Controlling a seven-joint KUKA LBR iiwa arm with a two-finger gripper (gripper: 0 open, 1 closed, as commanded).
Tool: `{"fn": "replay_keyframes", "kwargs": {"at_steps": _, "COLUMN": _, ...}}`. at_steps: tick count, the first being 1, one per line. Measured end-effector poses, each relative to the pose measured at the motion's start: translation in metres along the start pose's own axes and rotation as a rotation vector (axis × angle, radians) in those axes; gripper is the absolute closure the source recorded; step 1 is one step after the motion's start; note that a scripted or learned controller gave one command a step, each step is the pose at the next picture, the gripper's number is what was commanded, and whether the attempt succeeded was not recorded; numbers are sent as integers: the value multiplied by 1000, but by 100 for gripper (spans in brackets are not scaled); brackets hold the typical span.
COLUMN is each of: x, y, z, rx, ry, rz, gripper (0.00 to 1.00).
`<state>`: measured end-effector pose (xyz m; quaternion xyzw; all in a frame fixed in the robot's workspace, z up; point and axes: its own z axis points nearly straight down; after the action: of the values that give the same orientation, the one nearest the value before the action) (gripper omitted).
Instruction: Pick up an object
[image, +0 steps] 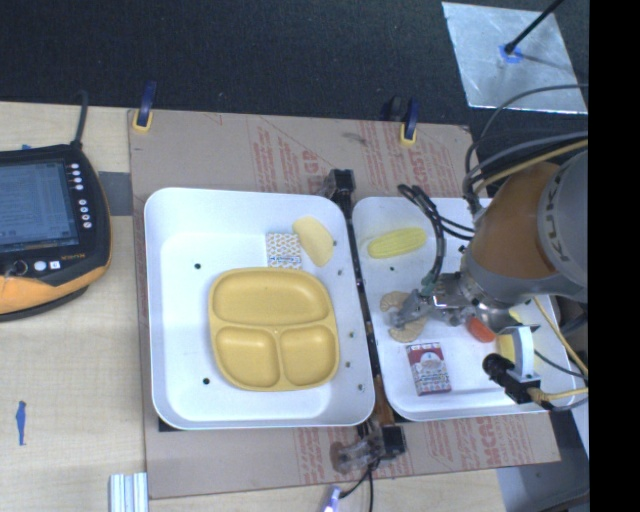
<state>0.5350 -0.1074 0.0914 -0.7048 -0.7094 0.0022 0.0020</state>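
My gripper (412, 312) hangs low over the middle of the right bin (470, 405), with the arm reaching in from the right. Directly under it lies a tan, flat object (396, 301), partly hidden by the gripper. I cannot tell whether the two touch. A yellow corn cob (397, 242) lies at the back of this bin. A red and white box (429, 368) lies at its front. A small orange thing (481, 327) peeks out beneath the wrist.
The left bin (175, 300) holds a yellow divided plate (272, 328), a small patterned packet (284, 250) and a pale yellow piece (313, 240). An orange-edged tablet (40, 225) lies on the bench at far left. Clamps (342, 183) sit between the bins.
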Motion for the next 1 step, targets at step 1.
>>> {"fn": "replay_keyframes", "kwargs": {"at_steps": 1, "x": 12, "y": 9, "z": 0, "rx": -3, "ry": -1, "rz": -1, "gripper": 0}}
